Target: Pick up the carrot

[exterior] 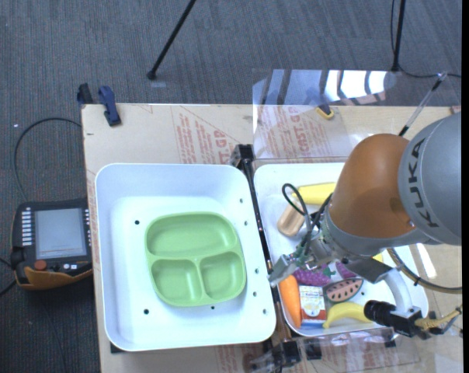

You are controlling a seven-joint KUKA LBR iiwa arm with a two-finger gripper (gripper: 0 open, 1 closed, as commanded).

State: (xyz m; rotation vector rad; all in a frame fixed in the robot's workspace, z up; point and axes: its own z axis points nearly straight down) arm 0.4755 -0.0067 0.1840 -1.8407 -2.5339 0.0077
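Looming over the right bin (421, 305), the grey arm (390, 200) with its orange band is reaching down among toy foods. Whether its pincer (285, 270) is released or clenched, I cannot tell. Just beside it, the carrot (290, 301) is lying by the bin's left wall, near a banana (345, 314). Farther left, a green divided plate (194, 256) is sitting in the left bin (118, 270).

Low in the frame, just right of centre, the orange, tapering toy carrot (290, 301) lies roughly upright in the picture against the left wall of the right-hand white bin, its upper end partly hidden, a small printed carton just beside it.
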